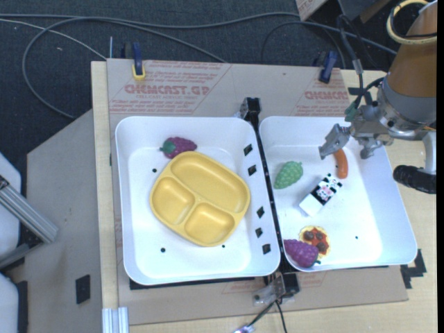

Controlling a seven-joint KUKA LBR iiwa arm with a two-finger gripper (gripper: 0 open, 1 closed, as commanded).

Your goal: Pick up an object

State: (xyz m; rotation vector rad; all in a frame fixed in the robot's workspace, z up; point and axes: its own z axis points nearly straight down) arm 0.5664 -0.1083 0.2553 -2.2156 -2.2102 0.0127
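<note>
Overhead: claw (349, 146) spread wide, nothing gripped, poised above orange toy carrot (340, 164) in right bin (397, 198). Approach step; next: descend, clench.

left bin (132, 186): tray (200, 197), grapes (179, 146) behind | right bin (388, 214): carrot (340, 164)

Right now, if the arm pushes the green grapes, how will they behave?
The green grapes look like a lumpy toy cluster, so probably light and stiff. The bumpy shape would likely wobble rather than roll cleanly. On the smooth right bin, they would probably slide.
</note>
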